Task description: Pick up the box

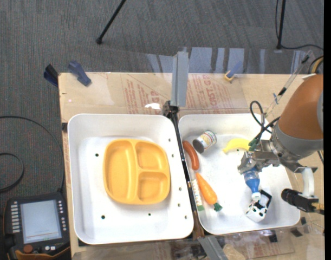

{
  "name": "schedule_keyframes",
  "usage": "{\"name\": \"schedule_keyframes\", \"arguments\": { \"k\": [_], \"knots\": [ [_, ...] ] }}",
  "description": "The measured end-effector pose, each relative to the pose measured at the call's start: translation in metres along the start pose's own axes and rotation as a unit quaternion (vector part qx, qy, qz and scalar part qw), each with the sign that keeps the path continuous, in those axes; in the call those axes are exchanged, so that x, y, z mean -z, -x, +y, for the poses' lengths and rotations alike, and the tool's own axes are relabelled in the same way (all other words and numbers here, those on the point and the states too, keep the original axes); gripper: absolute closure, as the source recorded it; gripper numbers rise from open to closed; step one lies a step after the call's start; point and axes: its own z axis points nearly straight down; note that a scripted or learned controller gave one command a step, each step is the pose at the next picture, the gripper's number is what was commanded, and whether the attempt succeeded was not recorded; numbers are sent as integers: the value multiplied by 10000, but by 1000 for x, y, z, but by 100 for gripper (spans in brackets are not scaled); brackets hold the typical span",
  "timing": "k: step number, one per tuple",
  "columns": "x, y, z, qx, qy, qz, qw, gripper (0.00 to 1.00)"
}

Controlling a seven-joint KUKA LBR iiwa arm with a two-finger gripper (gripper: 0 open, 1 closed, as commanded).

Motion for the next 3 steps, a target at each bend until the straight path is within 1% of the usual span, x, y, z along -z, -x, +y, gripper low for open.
{"name": "schedule_keyframes", "arguments": {
  "k": [1, 2, 3],
  "knots": [
    [-1, 7, -15, -682, -9, 4, 9977, 100],
    [3, -21, 16, -787, -3, -2, 9969, 100],
    [-2, -24, 11, -1393, -13, -1, 9902, 100]
  ]
}}
